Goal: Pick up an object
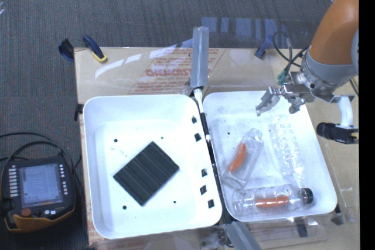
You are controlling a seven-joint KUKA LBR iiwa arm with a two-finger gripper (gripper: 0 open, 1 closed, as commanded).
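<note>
The arm (334,38) enters from the right, with its orange band above the far right corner of the right bin (217,103). The gripper (282,100) hangs over the far part of that bin, near its far rim, with its two fingers spread apart and nothing between them. One finger (266,101) points toward the left, the other (296,103) sits closer to the wrist. The right bin holds three clear plastic bottles. The first bottle (281,146) lies lengthwise just below the gripper, running from the far part of the bin toward the near edge; it appears empty and is hard to separate from the white floor. The second bottle (245,158) lies tilted to the left of the first, with an orange piece (238,158) inside it. The third bottle (270,198) lies crosswise along the near wall, with a dark cap at its right end and an orange piece inside. All three bottles are apart from the gripper; the first is the nearest to it. The left bin (94,126) holds a dark ribbed pad (146,173), lying flat and turned at an angle, near the bin's middle. A pendant (38,187) with a lit screen rests on the floor to the left of the bench.
</note>
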